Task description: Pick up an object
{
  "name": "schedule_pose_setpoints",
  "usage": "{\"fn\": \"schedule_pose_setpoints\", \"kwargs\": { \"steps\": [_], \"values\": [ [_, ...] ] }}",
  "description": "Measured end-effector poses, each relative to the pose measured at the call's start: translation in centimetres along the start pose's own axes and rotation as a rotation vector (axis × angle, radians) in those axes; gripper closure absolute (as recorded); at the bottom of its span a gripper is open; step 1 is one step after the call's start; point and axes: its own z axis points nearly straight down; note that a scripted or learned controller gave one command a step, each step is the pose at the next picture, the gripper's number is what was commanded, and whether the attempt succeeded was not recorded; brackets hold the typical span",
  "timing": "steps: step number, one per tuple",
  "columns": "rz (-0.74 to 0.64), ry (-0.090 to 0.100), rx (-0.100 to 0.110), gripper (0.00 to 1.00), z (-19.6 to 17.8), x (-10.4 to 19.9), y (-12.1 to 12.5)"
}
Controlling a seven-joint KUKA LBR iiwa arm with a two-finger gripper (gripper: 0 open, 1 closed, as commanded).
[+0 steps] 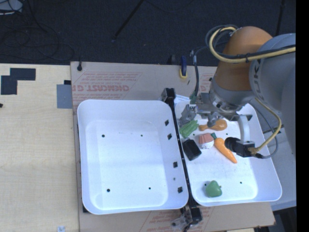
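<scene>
- I am watching the arm [256,66] reaching in from the right; its gripper [202,111] is hanging low over the back of the right bin [263,190], near the divider between the bins
- I cannot tell from here whether the claw is grasping anything; the wrist is covering it
- The toys are sitting in the right bin: a green piece [188,128] is lying just beside the gripper; an orange piece [216,125] is next to it; a carrot [225,150] is lying slantwise mid-bin; a black block [191,149] is resting against the divider; a green pepper [213,189] is sitting alone at the front
- The left bin [91,124] is standing alongside
</scene>
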Motion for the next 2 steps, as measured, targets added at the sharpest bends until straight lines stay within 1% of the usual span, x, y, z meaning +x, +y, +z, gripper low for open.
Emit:
{"fn": "schedule_pose_setpoints", "kwargs": {
  "steps": [1,2],
  "values": [
    [-0.003,0.000,0.010,1.00,-0.7,0.0,-0.2],
    [-0.002,-0.001,-0.009,1.00,-13.4,-1.6,5.8]
  ]
}}
